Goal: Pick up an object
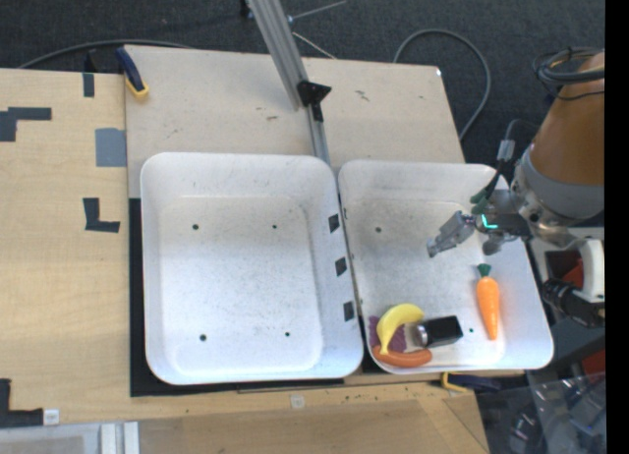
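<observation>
So the arm (565, 147) comes in from the right, grey with that orange section, and its end effector (450, 236) is hanging over the right bin (413, 187), roughly mid-bin toward the right wall. Honestly can't tell how it's set, the grey tip is too small and blurry from this angle, and nothing is visibly in it. The stuff to pick is all in that same right bin, bunched along the near edge. There's a toy carrot (488, 305) lying lengthwise, green top pointing away from the near rim, just below and right of the end effector, apart from it and with nothing around it. Then in the near left corner there's a little pile: a yellow banana (396, 321) curled over the top of a red sausage-looking thing (403, 356), and a small black block (442, 330) jammed right up against them on the right side. Those three are touching or nearly so, and tucked close to the bin wall, so that corner is crowded. The left bin (236, 265) sits right beside it, rims touching. Behind the bins a metal pole (285, 39) slants across the wooden surface (216, 98), and there's a blue and yellow clamp (133, 74) at the far left corner of the board.
</observation>
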Controlling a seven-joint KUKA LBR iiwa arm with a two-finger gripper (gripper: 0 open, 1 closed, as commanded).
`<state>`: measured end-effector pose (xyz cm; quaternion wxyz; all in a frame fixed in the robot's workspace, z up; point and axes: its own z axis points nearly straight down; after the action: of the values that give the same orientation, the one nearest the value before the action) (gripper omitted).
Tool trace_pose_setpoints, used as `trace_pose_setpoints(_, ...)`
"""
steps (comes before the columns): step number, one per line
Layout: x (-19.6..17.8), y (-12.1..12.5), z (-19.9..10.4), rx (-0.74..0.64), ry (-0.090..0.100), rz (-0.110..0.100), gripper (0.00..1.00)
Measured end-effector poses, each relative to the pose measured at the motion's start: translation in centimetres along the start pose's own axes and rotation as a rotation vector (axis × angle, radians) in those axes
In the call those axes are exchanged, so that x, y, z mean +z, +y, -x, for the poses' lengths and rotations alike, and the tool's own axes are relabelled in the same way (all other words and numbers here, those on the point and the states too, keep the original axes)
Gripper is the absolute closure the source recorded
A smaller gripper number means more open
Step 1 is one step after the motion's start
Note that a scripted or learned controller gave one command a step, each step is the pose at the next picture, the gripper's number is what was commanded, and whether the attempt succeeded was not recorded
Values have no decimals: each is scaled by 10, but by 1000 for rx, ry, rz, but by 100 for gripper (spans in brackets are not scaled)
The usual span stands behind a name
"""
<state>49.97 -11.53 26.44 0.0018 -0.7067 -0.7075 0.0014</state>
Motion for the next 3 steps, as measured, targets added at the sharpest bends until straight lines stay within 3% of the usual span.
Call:
trace_pose_setpoints(1, -2, 1, 0, -1, 0, 3, 0)
trace_pose_setpoints(3, 109, 7, 14, 2, 0, -3, 0)
